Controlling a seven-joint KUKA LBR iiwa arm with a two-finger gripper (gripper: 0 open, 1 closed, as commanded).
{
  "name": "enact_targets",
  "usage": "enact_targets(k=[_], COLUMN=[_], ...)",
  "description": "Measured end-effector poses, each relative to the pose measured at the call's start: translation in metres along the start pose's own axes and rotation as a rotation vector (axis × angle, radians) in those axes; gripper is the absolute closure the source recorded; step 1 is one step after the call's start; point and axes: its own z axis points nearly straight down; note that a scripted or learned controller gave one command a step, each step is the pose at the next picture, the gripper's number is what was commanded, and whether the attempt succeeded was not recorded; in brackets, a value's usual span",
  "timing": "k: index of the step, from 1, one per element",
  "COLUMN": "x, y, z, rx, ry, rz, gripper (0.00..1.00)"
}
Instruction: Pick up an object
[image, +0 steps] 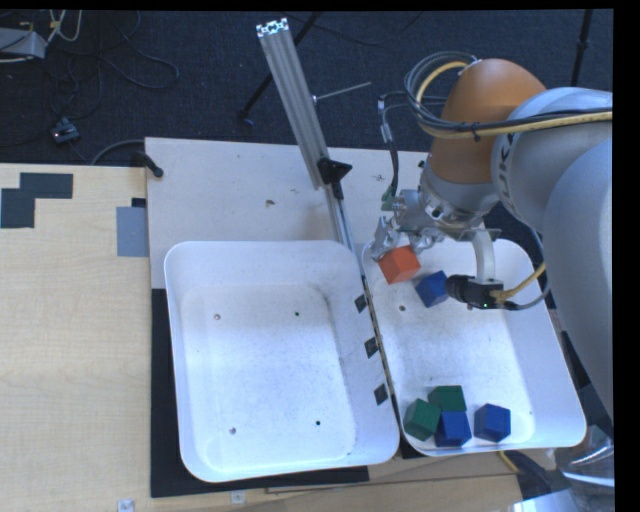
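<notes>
Hand at right bin's far corner, directly over orange cube; grip state not discernible. Advisable: descend centred, avoiding blue cube just beside.

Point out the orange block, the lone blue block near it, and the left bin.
orange block (400, 265), camera view, top face.
lone blue block (432, 288), camera view, top face.
left bin (176, 262), camera view, far-left rim.

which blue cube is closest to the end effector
The lone blue cube beside the orange cube, just below the end effector. The other two blue cubes sit with the green ones at the bin's near end.
</notes>
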Motion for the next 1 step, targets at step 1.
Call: enact_targets(k=[1], x=[0.0117], y=[0.0047], z=[0.0057], rx=[0.008], ry=[-0.002], rz=[0.005], gripper=[1.00])
